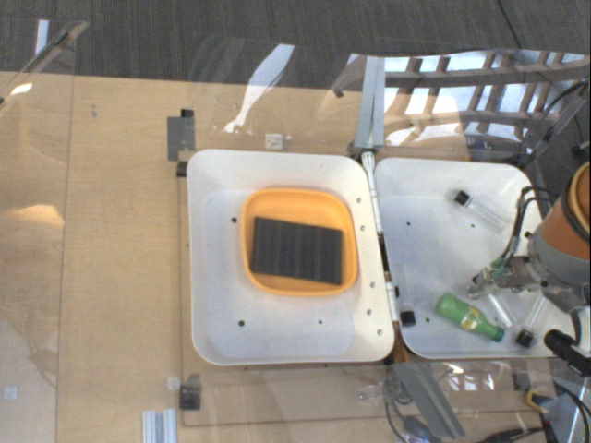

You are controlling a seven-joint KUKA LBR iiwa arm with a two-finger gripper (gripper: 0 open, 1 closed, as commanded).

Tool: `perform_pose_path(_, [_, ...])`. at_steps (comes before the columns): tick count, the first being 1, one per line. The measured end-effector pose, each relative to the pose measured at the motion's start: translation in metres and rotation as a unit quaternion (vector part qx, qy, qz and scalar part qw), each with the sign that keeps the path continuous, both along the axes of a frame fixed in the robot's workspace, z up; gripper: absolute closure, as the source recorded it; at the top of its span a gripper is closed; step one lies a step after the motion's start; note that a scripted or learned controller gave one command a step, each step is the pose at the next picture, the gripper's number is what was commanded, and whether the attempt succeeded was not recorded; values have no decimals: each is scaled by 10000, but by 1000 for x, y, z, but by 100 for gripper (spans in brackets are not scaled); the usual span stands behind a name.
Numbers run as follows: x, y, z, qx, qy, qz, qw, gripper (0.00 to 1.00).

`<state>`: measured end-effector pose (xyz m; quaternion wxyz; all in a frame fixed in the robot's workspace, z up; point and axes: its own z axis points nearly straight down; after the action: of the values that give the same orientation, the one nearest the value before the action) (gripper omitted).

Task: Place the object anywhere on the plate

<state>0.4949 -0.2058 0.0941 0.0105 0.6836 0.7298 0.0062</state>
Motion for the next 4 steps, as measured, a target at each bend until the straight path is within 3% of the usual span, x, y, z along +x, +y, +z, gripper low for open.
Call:
perform_pose_path(2, [6, 2, 22, -14, -65, 43, 10000, 100])
perform_pose_path(3, [21, 39, 0, -40, 11, 450, 9990, 100])
perform_pose_path(4, [2, 50, 1, -38, -57, 48, 10000, 100])
